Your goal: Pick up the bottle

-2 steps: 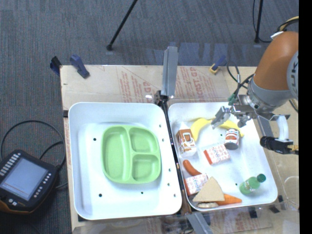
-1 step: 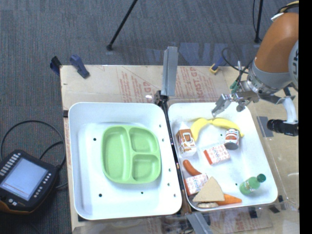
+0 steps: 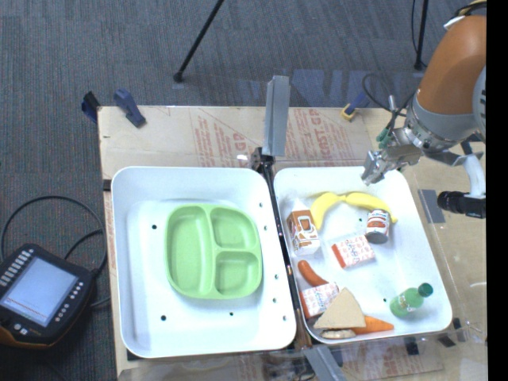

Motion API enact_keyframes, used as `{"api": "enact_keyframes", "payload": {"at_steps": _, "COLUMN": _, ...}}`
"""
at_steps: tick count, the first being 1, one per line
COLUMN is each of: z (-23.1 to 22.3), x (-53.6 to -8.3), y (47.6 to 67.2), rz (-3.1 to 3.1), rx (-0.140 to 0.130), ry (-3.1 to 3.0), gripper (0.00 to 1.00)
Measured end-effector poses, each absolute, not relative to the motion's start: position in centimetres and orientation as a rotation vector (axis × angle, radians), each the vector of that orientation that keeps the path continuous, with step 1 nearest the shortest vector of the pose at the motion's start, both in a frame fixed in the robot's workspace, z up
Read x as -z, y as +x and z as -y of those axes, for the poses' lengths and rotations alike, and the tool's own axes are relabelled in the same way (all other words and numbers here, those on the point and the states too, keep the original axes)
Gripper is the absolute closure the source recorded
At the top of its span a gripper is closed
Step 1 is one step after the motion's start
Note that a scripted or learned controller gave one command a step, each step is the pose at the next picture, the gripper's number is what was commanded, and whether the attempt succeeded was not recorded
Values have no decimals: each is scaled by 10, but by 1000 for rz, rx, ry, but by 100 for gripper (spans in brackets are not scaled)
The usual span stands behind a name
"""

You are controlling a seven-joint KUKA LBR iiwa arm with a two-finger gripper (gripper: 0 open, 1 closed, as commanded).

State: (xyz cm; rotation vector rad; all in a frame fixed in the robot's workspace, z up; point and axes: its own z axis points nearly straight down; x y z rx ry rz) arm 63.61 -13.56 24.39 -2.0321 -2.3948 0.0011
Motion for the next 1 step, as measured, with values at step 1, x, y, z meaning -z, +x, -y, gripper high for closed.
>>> {"api": "enact_keyframes", "payload": {"at_steps": 1, "z": 101, "x": -437, "y": 645, "rz": 2269, "rx": -2, "ry": -2172, "gripper": 100}}
